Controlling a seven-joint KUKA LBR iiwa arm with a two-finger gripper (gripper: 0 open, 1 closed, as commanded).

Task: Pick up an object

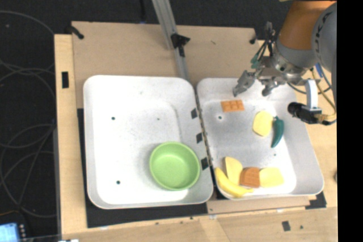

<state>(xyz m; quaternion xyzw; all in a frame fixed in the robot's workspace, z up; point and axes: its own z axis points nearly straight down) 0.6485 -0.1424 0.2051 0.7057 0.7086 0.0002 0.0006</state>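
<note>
One round green bowl [174,165]; end effector [254,84] spread, bare.

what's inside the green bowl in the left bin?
Nothing visible: the green bowl shows bare green interior. It sits in the left bin. Whatever lies under the bowl is hidden.

tan bench [113,51], two white bins [130,105] side by side

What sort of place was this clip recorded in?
Probably a robotics lab's pick-and-place bench, not a home or shop. A grey and orange arm hangs its gripper over two white bins holding toy food and a green bowl.
</note>
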